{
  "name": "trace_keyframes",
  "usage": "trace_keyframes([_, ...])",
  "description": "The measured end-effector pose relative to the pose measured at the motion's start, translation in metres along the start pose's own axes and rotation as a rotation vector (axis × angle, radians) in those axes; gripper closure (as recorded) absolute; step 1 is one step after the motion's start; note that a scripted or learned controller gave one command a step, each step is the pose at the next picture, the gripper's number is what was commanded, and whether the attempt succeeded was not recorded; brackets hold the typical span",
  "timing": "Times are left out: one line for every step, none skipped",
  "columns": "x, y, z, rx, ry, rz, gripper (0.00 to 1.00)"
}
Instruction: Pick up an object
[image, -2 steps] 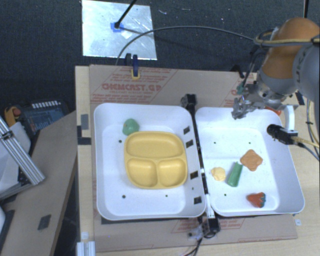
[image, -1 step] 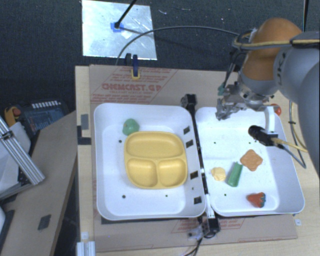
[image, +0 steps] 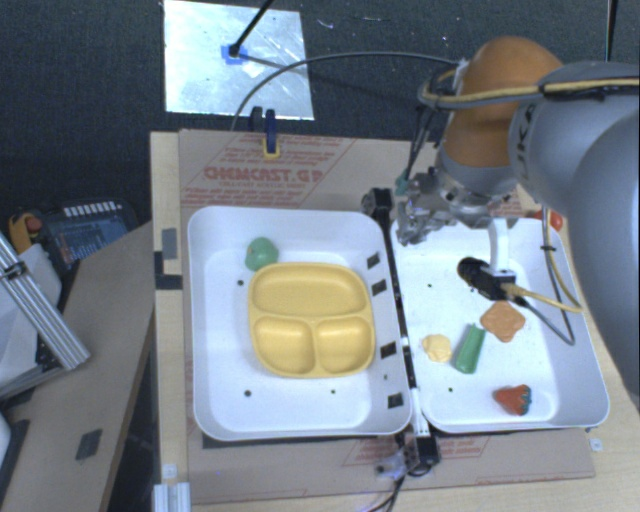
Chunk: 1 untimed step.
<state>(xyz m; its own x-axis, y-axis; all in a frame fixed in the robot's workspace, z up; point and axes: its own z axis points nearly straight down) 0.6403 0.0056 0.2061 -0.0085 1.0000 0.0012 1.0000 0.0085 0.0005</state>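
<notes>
So the gripper (image: 412, 232) hangs over the far left corner of the right bin (image: 580, 400), can't tell how it's set. Near side of that bin: orange piece (image: 502, 320), green block (image: 468, 349), pale yellow bit (image: 437, 348), red thing (image: 513, 399). Left bin (image: 215, 400) has a yellow tray (image: 305, 318) and a green lump (image: 262, 253).

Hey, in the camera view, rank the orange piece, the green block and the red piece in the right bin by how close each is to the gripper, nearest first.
Measured from the gripper at the right bin's upper left:
1. Orange piece, mid-right of the bin.
2. Green block, lower middle, beside a pale yellow piece.
3. Red piece, lower right corner.
</notes>
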Motion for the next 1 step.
trace_keyframes([0.0432,-0.0008,-0.0036,-0.001,0.0,0.001,1.0])
